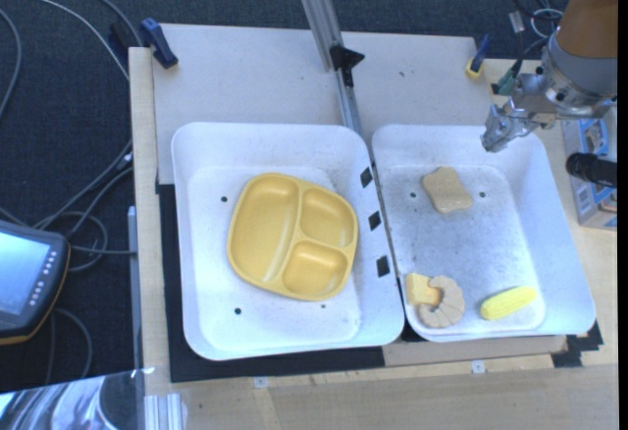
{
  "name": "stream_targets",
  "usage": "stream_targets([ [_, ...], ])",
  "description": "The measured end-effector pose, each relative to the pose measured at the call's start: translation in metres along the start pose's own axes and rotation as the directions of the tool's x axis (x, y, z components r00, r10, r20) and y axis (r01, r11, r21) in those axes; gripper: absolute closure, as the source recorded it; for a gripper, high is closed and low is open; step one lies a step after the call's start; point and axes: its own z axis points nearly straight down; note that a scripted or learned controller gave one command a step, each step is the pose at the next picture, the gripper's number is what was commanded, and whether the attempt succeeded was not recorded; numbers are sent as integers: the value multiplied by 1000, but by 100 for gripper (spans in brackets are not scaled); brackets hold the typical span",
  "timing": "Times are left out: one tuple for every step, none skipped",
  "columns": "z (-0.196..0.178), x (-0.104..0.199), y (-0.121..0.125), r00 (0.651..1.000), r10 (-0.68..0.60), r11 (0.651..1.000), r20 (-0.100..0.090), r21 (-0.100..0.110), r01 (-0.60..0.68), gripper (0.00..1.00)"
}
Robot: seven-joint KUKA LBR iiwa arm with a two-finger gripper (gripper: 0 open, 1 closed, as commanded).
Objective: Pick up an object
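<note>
From my seat the arm [587,35] comes in at the upper right, its orange band showing above the grey wrist. The gripper [496,135] hangs over the far right corner of the right bin [549,178], just above the rim. I cannot tell how the claw stands (it is small and blurred from here), and I see nothing between it.

In the right bin I count four pieces. A tan slice like bread [446,189] lies toward the far side, nearest the gripper but apart from it. At the near edge sit a small yellow wedge [422,289] touching a round scalloped biscuit-coloured piece [444,303], and to their right, apart from them, a yellow corn cob [508,301] lying on its side.

The left bin [196,222] holds a yellow divided plate [291,236] with three compartments, flat on the floor of the bin. A metal post [319,1] rises at a slant from behind the gap between the bins
</note>
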Motion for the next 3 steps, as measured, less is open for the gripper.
stream_targets([
  [10, 48, -8, 1000, 0, 1000, 0, 0, 0, 100],
  [1, 104, -12, 1000, -2, 1000, -1, -1, 2, 100],
  [-6, 164, -23, 1000, -3, 1000, -1, 0, 3, 100],
])
